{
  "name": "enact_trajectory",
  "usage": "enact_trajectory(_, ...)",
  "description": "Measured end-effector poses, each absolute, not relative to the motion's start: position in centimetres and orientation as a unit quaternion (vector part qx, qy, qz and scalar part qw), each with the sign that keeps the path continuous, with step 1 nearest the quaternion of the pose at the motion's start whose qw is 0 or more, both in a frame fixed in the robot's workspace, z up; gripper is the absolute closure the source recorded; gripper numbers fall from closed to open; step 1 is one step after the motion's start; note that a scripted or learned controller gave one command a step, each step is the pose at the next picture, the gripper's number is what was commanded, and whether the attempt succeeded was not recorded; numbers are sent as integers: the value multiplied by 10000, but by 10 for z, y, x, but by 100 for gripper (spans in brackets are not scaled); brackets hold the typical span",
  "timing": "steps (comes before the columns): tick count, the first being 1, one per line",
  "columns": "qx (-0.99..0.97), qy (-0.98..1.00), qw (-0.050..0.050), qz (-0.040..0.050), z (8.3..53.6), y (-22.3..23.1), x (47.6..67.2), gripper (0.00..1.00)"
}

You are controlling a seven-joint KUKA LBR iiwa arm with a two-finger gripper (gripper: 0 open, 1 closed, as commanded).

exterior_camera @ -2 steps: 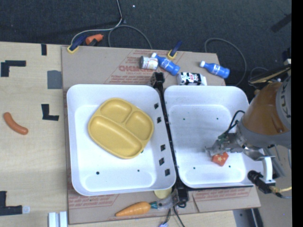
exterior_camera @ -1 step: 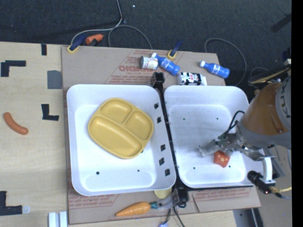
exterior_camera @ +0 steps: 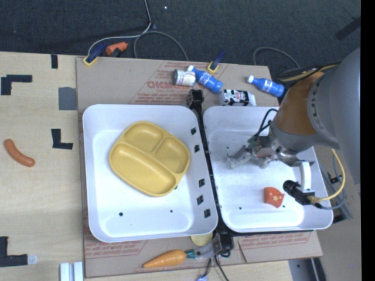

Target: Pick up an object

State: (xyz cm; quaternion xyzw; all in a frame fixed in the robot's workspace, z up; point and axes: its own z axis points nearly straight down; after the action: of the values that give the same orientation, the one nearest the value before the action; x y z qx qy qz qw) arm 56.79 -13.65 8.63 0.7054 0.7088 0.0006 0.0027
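Note:
A small red-orange object (exterior_camera: 273, 196) lies on the floor of the right bin (exterior_camera: 234, 215), toward its front right. My gripper (exterior_camera: 239, 157) hangs over the middle of that bin, up and to the left of the red object and apart from it. Its grey fingers point left and look splayed, with nothing between them. A yellow divided plate (exterior_camera: 150, 157) rests in the left bin (exterior_camera: 99, 215).
Behind the bins lie two blue-and-white bottles (exterior_camera: 208, 79) (exterior_camera: 266, 86), a white-labelled bottle (exterior_camera: 184, 76) and a small black-and-white item (exterior_camera: 237, 97). A toy carrot (exterior_camera: 166, 259) sits in front of the bins, a sausage (exterior_camera: 19, 153) on the far left bench. Cables trail by the arm.

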Motion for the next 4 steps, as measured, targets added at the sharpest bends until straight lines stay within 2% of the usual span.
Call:
enact_trajectory(1,7085,7057,40,11,88,-183,490,0)
enact_trajectory(2,7071,7070,66,7,87,-156,486,0)
enact_trajectory(3,7077,7065,74,8,98,-157,487,100)
enact_trajectory(4,7077,7065,66,5,97,-157,486,0)
